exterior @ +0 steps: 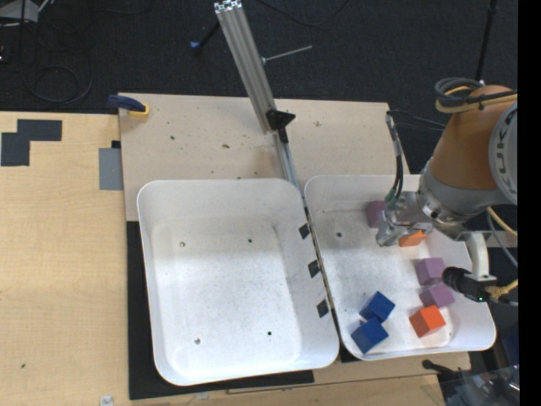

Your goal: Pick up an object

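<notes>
My gripper (394, 232) hangs low over the right bin (355, 252), near its far right part. A purple block (375, 213) lies just left of it and an orange block (412, 238) peeks out just right of it. Whether anything sits between the fingers cannot be made out. Further toward the front lie two purple blocks (430, 270) (438, 294), an orange cube (428, 320) and two blue cubes (378, 306) (369, 335).
The left bin (220, 277) stands beside the right one, parted by a rim with black clips (314, 267). A slanted aluminium bar (250, 66) rises behind the bins. A black cable and connector (465, 282) hang at the right.
</notes>
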Controlling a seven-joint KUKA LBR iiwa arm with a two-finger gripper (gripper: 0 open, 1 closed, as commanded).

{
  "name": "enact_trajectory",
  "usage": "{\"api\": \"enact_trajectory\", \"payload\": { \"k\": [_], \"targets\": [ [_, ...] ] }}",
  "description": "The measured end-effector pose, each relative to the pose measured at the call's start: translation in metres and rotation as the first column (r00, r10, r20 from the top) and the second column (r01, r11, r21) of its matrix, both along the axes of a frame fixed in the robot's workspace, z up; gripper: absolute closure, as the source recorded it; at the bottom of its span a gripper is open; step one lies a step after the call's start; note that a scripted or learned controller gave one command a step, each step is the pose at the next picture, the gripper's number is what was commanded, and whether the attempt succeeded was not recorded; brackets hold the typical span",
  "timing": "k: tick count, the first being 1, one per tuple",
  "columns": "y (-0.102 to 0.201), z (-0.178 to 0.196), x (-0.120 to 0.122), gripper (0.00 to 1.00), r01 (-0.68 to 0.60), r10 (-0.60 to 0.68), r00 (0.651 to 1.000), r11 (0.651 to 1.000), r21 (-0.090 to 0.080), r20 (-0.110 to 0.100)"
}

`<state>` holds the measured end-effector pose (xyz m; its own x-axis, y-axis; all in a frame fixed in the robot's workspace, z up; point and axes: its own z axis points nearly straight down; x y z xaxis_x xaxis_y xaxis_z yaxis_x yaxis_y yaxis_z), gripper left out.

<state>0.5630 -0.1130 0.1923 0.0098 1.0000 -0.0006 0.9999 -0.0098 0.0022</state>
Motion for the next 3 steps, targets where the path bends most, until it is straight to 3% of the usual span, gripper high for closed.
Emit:
{"api": "enact_trajectory", "payload": {
  "k": [1,3],
  "targets": [
    [-0.006,0.062,0.002,1.00,-0.015,0.015,1.000,1.000,-0.001,0.002],
    [0.104,0.054,0.004,1.00,-0.015,0.015,1.000,1.000,0.003,-0.005]
  ]
}}
